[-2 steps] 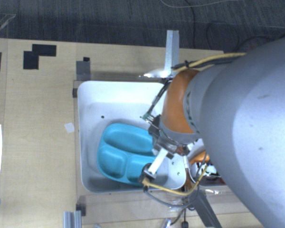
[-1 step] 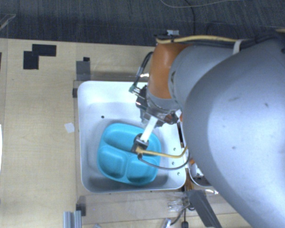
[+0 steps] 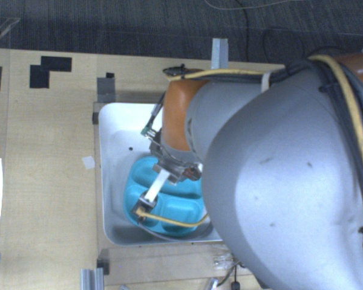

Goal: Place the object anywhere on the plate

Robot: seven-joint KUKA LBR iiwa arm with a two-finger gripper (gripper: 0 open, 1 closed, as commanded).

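A blue divided plate [image 3: 135, 183] lies in the front half of the left white bin [image 3: 118, 132]. My gripper [image 3: 171, 171] hangs low over the plate's back edge, reaching in from the right. The bulky grey arm with its orange band covers the plate's right side and everything beyond it. From this angle I cannot make out anything held at the gripper.
The bin's back left corner shows bare white floor with a small dark speck [image 3: 131, 149]. Metal posts [image 3: 106, 88] stand at the bin's corners. Wooden bench [image 3: 42, 180] stretches to the left, with black marks at its back edge.
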